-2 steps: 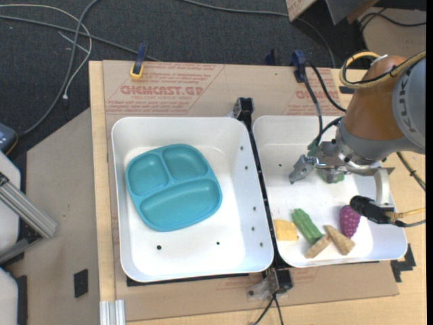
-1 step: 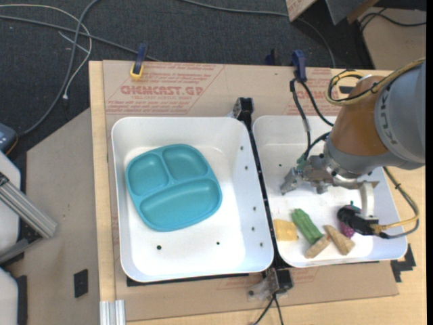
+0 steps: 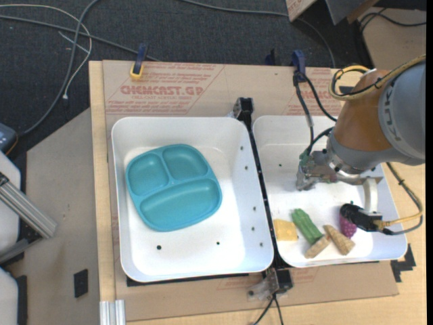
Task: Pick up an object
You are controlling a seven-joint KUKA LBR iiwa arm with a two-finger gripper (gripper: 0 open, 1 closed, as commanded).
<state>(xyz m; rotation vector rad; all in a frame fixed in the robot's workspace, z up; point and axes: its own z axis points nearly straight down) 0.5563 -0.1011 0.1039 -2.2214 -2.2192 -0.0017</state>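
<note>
In the right bin, several small items lie along the near edge: a yellow wedge, a green stick-shaped piece, two tan blocks and a purple piece. My gripper hangs over the middle of this bin, below the grey arm with its orange band. It stands well behind the items and I see nothing held in it.
The left bin holds a teal divided plate. A black divider clamp sits between the bins at the back. Cables trail from the wrist over the right bin's near right corner.
</note>
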